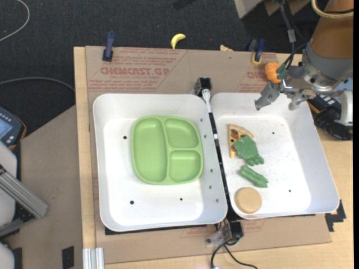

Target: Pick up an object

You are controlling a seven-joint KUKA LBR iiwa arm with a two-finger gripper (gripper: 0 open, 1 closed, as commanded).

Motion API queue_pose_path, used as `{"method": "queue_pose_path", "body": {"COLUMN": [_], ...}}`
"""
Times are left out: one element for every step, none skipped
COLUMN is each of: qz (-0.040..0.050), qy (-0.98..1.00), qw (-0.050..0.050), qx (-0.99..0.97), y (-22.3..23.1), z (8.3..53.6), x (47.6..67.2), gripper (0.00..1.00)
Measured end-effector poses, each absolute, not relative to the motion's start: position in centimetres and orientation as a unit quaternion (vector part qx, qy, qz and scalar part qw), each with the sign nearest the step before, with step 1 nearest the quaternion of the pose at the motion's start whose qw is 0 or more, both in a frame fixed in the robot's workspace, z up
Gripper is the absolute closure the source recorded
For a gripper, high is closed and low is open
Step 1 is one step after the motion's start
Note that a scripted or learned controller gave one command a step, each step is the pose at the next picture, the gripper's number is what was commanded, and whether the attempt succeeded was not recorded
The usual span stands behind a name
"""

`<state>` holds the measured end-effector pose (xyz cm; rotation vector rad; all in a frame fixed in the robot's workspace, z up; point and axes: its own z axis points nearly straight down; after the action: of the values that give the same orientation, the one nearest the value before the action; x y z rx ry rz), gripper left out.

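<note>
Overhead, the grey arm with its orange band (334, 15) is reaching in from the three o'clock side, and its gripper (281, 98) is hanging above the far rim of the right bin (314, 167), toward that bin's one o'clock corner. Its two fingers are standing apart with nothing between them; one dark fingertip (266, 100) is pointing toward nine o'clock and the other is sitting just beside the bin's far edge.

Four small things are lying in the right bin, all grouped in its nine o'clock half and well apart from the gripper. A toy pizza slice (238, 133) is lying nearest twelve o'clock. A green leafy toy (248, 149) is touching it at its six o'clock side. A green pod-shaped toy (254, 176) is lying just beyond that, and a round tan bun (248, 200) is sitting closest to six o'clock, near the bin's front rim.

The left bin (112, 167) is holding a light green divided plate (167, 149), lying flat with one long compartment at nine o'clock and two smaller ones at three o'clock.

Both bins are resting on a cardboard sheet (146, 69), with a yellow banana (178, 39) lying past its twelve o'clock edge.
</note>
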<state>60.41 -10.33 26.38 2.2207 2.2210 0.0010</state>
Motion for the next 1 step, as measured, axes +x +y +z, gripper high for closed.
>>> {"method": "queue_pose_path", "body": {"qz": [0.0004], "qy": [0.706], "qw": [-0.002], "qx": [0.708], "y": [-9.82], "z": [7.92], "x": [58.02], "gripper": [0.00]}}
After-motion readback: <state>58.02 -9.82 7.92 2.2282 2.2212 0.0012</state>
